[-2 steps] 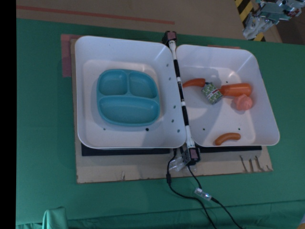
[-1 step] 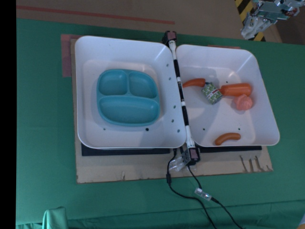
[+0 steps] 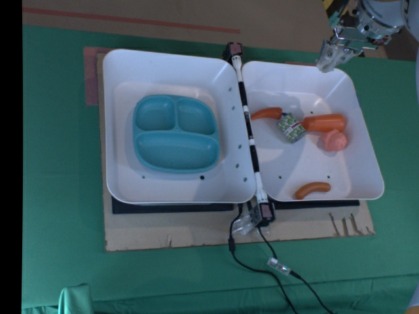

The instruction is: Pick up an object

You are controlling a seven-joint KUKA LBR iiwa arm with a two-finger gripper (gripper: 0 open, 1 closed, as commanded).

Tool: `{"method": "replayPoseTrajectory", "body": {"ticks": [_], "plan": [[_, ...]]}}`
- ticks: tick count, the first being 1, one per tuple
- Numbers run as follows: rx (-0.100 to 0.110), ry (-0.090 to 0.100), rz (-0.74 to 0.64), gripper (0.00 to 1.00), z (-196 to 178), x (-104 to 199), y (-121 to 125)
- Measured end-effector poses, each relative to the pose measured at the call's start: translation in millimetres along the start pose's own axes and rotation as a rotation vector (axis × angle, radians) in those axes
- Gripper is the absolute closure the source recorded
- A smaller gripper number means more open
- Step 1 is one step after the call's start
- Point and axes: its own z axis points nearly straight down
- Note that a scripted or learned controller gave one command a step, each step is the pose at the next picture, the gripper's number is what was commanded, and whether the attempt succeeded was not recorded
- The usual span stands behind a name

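The right bin (image 3: 363, 136) holds several small things: a thin orange piece (image 3: 266, 114), a green and white packet (image 3: 291, 127), a thick orange-red roll (image 3: 325, 122), a pink lump (image 3: 335, 140) just below that roll, and a curved orange sausage (image 3: 312, 190) near the front wall. My gripper (image 3: 332, 56) hangs over the bin's far right rim, above and behind all of them. It is open, with nothing between its fingers.
A teal divided plate (image 3: 175, 133) lies in the left bin (image 3: 118, 70). A hinge bar (image 3: 249, 129) runs between the bins. Cables (image 3: 275, 264) trail over the green cloth in front of the cardboard base.
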Motion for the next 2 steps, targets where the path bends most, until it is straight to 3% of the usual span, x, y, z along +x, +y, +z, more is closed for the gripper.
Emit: {"method": "replayPoseTrajectory", "body": {"ticks": [2], "plan": [[-0.004,0.0,-0.001,1.0,-58.0,-16.0,9.2]]}}
